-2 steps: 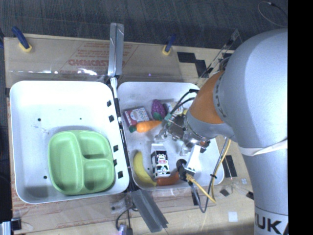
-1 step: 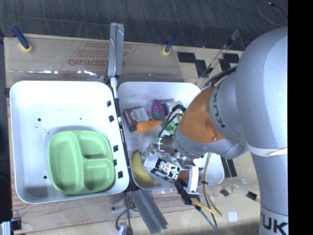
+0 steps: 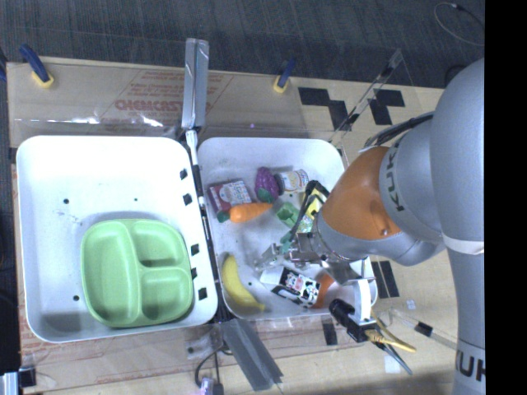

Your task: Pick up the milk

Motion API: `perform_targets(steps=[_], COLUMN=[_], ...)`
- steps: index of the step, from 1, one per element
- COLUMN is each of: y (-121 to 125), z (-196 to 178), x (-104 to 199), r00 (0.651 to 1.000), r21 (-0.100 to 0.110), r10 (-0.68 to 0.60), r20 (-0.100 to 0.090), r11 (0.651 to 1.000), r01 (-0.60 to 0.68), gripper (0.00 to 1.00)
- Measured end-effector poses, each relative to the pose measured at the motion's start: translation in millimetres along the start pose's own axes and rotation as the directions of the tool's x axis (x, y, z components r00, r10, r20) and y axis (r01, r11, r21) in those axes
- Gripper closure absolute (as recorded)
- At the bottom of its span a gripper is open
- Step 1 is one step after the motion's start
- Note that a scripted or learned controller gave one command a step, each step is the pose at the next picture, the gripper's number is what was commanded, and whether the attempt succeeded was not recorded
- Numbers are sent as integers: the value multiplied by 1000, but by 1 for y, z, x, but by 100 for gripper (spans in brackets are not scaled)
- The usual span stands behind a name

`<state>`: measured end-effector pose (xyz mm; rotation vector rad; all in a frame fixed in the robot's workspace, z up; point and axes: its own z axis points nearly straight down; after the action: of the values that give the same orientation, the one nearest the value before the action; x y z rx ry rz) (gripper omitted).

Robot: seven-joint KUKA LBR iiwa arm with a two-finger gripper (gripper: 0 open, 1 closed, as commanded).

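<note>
**End effector over the right bin, milk carton at the near edge**

Two shallow white bins sat side by side on the bench (image 3: 247,97). The left bin (image 3: 49,163) contained one light green divided tray (image 3: 136,271) with three compartments. The right bin (image 3: 247,151) contained the loose items: one banana (image 3: 235,285) near the front left corner, one orange carrot (image 3: 249,212), one purple item (image 3: 266,183) resembling a bunch of grapes, one dark red packet (image 3: 230,194) with a pale label, one small jar or can (image 3: 294,178) lying near the back, and one small green item (image 3: 286,215) beside the carrot.

The milk (image 3: 296,285), a small white carton with black cow-pattern patches, lay on its side at the front of the right bin, just right of the banana and partly under the wrist. An orange-red item (image 3: 325,285) touched its right end.

The end effector (image 3: 284,253) hung just above the carton's left end; whether its fingers were apart or together could not be determined, and no item was visible between them.

Legible writing: partial "KU" lettering on the grey arm (image 3: 457,163). Red print on the clear sheet (image 3: 152,97) behind the left bin was unreadable. Two blue clamps (image 3: 34,64) (image 3: 285,74) held the bench's rear edge.
</note>
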<state>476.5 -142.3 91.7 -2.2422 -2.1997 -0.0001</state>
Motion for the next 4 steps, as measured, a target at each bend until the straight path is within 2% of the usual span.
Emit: perform_targets(steps=[1, 2, 3, 4], y=[1, 1, 3, 4], z=[0, 0, 0, 0], x=[-37, -43, -63, -62], r00=[983, 999, 970, 980], r21=[-1, -4, -2, -5], r10=[-182, -34, -241, -198], r20=[1, 4, -5, -5], r11=[983, 999, 970, 980], r01=[182, 34, 241, 198], gripper=[0, 0, 0, 0])
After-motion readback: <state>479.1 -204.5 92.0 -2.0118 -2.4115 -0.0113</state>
